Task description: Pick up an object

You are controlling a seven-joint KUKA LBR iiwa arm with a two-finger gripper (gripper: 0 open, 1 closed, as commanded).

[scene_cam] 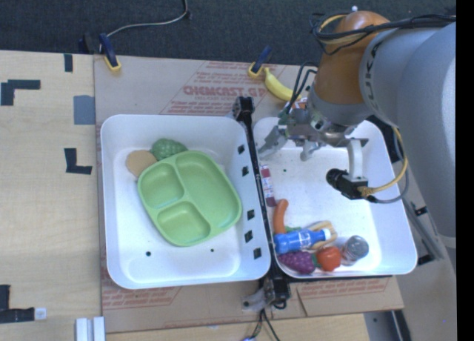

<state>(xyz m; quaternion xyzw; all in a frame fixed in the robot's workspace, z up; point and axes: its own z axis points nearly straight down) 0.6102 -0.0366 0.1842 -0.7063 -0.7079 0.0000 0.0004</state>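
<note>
My gripper [289,147] hangs over the far left part of the right bin [385,184], open, with bare white floor showing between its fingers. At that bin's near edge lie an orange carrot [279,215], a blue bottle [300,240], purple grapes [296,261], a red tomato [329,259] and a silvery round piece [356,247]. All of them are well nearer the front than the gripper, and none touches it.
The left bin [118,243] holds a green divided tray [189,195], a green leafy toy [169,148] and a tan disc [138,161]. A black divider [252,184] separates the bins. A yellow banana [275,86] lies on the cardboard behind them.
</note>
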